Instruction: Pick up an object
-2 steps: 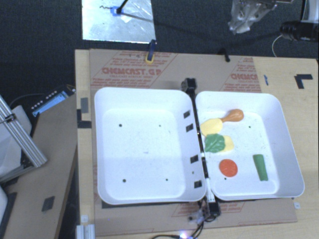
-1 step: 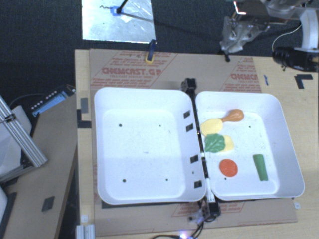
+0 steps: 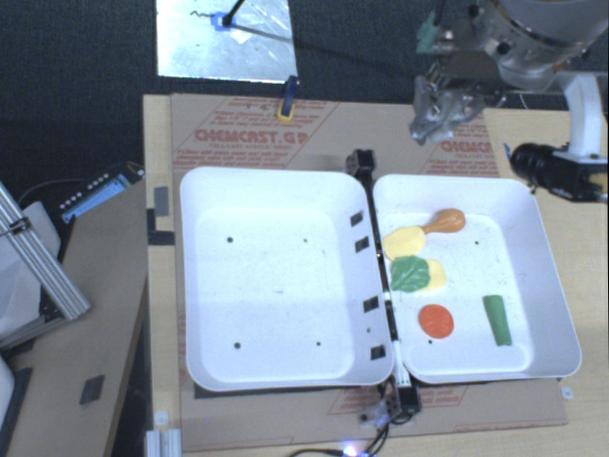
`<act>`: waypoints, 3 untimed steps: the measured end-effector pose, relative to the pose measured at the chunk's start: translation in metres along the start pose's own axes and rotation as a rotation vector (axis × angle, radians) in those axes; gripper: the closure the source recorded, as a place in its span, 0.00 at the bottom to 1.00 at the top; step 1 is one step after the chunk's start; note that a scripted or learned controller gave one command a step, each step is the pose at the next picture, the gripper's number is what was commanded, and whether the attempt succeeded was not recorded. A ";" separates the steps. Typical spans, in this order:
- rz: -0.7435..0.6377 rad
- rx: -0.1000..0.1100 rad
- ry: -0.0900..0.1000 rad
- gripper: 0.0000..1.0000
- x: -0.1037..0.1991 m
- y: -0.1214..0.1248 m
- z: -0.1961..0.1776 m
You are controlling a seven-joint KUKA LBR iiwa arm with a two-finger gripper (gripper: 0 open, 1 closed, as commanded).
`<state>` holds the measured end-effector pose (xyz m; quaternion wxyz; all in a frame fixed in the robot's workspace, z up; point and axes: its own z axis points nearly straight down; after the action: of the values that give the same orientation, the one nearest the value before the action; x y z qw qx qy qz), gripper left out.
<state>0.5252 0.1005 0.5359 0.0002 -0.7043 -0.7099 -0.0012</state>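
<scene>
Left bin [image 3: 276,274] holds no objects. Right bin [image 3: 533,255] holds a yellow piece with a tan wooden handle [image 3: 423,233], a green leaf-shaped piece [image 3: 410,273] over a yellow one, an orange-red disc [image 3: 437,321] and a green stick [image 3: 496,319]. Gripper [image 3: 440,122] hangs above the right bin's far edge, carrying nothing; finger spacing: cannot tell.

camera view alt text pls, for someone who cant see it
A grey robot arm's gripper hangs above the far edge of the right bin, which holds a wooden spoon, a green leaf on a yellow piece, an orange disc and a green stick. The left bin sits beside it.
</scene>
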 end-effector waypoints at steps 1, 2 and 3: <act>-0.009 0.001 0.002 1.00 0.109 -0.041 0.001; 0.011 -0.004 -0.003 1.00 0.088 0.090 0.003; -0.003 -0.001 0.002 1.00 0.121 -0.022 -0.001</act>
<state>0.5027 0.2208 0.5371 0.0007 -0.7033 -0.7109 -0.0022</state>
